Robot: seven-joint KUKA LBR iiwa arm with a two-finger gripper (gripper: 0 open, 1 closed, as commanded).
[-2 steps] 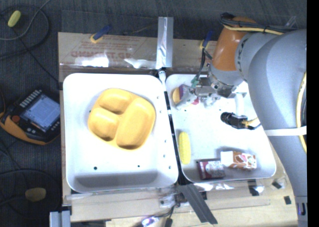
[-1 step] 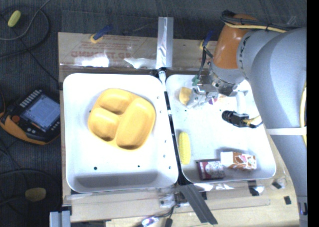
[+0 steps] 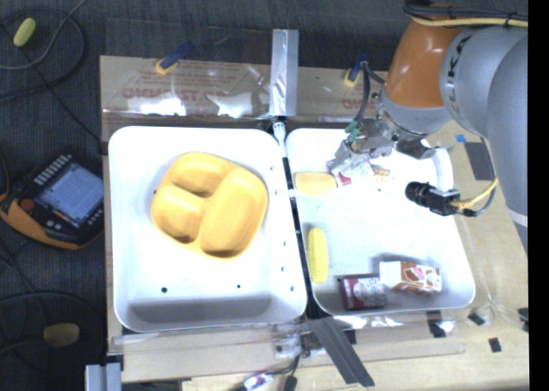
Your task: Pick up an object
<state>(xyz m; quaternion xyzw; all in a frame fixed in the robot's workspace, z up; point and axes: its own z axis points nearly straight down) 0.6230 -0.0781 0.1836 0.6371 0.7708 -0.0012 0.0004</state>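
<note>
Camera view, from above at a slant: the desk (image 3: 197, 89) is seen carrying two shallow white bins side by side. The grey arm (image 3: 489, 98), with its orange band, is reached in from the right of the frame, over the upper part of the right bin (image 3: 455, 235). The left bin (image 3: 129, 295) is occupied by a large yellow lumpy object (image 3: 208, 203) at its centre. At the lower edge of the right bin a white and red carton (image 3: 412, 277) is laid just beside a dark red packet (image 3: 362, 291). A yellow corn cob (image 3: 317, 254) is placed along that bin's left wall, and a pale yellow block (image 3: 313, 183) is set above it. The gripper (image 3: 353, 160) is lowered near the upper left of the right bin, close to a small pink and white item (image 3: 345, 177); whether it is open or closed cannot be told.
</note>
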